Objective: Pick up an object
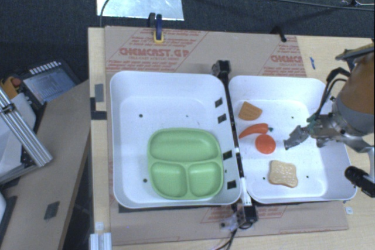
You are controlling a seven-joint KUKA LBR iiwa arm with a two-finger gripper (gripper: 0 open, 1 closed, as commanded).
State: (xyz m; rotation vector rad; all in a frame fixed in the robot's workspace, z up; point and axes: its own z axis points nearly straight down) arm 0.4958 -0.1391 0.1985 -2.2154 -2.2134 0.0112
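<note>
Right bin (310,187) | red round piece (265,144) at centre, flat, tomato-like | orange-red pepper (254,130) just above | tan bread slice (283,173) below | hand (293,140) beside red piece, holding nothing, finger spread unclear

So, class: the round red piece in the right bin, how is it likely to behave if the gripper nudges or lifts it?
The round red piece looks smooth and rounded, so it may roll or skid on the right bin floor. It seems small and probably light. It lies close to the red pepper-like piece, so a push could bump that. The gripper sits just beside it.
</note>
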